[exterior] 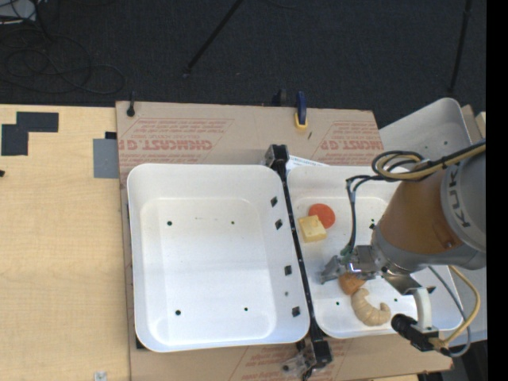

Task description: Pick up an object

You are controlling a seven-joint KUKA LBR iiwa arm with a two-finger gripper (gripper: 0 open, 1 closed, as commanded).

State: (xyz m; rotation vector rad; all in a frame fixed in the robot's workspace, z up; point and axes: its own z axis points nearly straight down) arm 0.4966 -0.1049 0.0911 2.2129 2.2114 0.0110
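The right bin [333, 185] holds a red round object [321, 213], a pale yellow block [312, 228] just below it, an orange-brown object [350, 283] and a tan curved piece [370, 308] near the front rim. My gripper [343, 270] hangs low over the right bin, right next to the orange-brown object and below the yellow block. The arm's wrist covers part of that object. Whether anything sits between the fingers cannot be made out.
The left bin [143, 213] lies beside the right one, with a black divider with clips [290, 252] between them. Cables [397, 165] loop off the arm above the right bin. Brown cardboard [198, 137] lies under both bins.
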